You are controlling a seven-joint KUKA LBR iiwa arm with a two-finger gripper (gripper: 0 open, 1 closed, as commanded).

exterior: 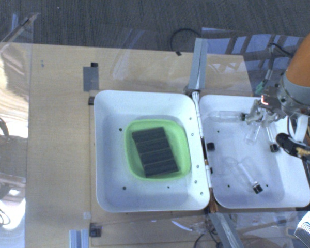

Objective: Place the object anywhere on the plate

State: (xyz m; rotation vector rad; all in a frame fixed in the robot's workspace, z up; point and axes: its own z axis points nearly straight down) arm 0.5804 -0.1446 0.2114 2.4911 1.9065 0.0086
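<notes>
My tool [259,113] hangs over the far part of the right bin [294,198]; whether it is spread or pinched I cannot tell. Just below it lie clear tube-like pieces [248,172], hard to make out. Well off to its left, in the left bin [106,190], the green plate [130,154] already carries the dark ridged block [155,151], lying flat at its centre, so I judge the placing done.

Bench top [46,154]: pale wood, glare along its left side. Floor [119,9]: dark grey, ribbed, possibly carpet. Grey metal upright [198,66] behind the two white bins [106,154]. Black cable [183,35] looped on the floor.
</notes>
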